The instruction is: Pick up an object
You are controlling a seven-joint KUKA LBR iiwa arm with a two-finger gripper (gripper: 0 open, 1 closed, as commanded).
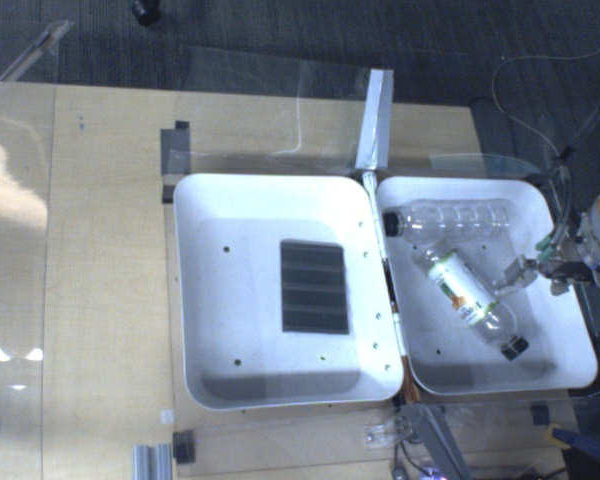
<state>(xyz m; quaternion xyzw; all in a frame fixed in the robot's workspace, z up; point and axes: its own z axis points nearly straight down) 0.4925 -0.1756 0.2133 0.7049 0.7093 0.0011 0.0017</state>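
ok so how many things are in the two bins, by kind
clear plastic bottles: 2, the bare bottle along the right bin's far wall and the labelled bottle lying aslant with a dark cap
dark ridged pads: 1, the ridged pad in the left bin
total: 3

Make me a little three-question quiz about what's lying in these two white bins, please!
1. True or false: the dark ribbed rectangle lies in the right bin.
2. How many clear plastic bottles lie in the right bin?
3. Which bottle has a label: A) the one along the far wall, or B) the tilted one with a black cap?

Key:
1. False. It lies in the left bin.
2. Two.
3. B. Its label shows green and orange marks; the gripper is close beside it.
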